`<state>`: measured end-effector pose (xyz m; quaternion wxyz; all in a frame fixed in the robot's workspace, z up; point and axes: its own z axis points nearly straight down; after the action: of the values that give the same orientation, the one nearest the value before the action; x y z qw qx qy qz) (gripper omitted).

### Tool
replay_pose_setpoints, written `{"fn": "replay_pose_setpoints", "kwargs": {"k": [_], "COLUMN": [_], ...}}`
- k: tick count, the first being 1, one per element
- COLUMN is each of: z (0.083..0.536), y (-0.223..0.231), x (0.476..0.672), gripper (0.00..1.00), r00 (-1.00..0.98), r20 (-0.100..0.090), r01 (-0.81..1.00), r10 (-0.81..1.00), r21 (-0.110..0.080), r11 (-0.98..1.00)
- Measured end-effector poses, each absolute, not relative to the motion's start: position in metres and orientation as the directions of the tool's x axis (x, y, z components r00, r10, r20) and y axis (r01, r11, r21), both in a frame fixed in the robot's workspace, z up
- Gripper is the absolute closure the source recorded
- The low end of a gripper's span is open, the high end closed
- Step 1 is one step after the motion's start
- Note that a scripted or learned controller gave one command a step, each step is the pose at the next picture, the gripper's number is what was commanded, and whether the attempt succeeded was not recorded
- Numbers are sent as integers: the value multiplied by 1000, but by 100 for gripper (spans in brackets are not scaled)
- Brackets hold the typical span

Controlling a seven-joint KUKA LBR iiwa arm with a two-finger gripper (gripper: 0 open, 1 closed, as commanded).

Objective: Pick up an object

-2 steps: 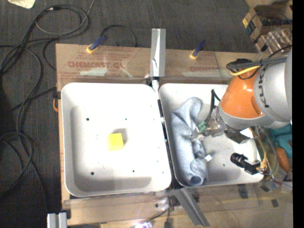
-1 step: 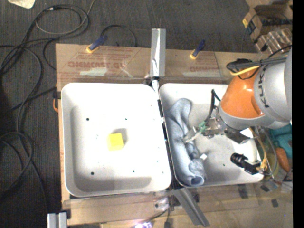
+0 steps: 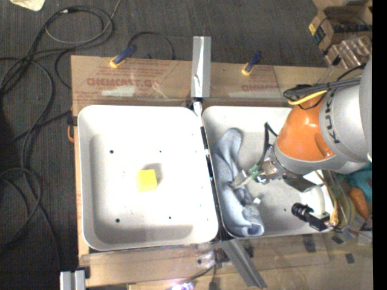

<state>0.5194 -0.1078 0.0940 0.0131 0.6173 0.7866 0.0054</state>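
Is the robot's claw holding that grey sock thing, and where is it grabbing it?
It cannot be told. The gripper sits low over the middle of the grey cloth in the right bin, but no grip is visible.

This is a robotics lab or test cell. Two shallow white plastic bins [image 3: 91, 162] sit side by side on a cardboard-covered bench [image 3: 145, 80], the sheet held by blue-and-yellow clamps [image 3: 123, 55]. Loose black cables [image 3: 36, 101] trail over dark carpet at the left, and stacked cardboard boxes [image 3: 338, 23] fill the upper right corner.
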Motion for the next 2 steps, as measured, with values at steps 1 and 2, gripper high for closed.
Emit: {"fn": "replay_pose_setpoints", "kwargs": {"k": [1, 2], "z": [104, 220], "y": [-105, -67], "x": [521, 536], "gripper": [100, 100], "r00": [-241, -350], "r20": [-7, -2], "r01": [970, 937], "r10": [971, 937], "r21": [26, 0], "r11": [241, 350]}}
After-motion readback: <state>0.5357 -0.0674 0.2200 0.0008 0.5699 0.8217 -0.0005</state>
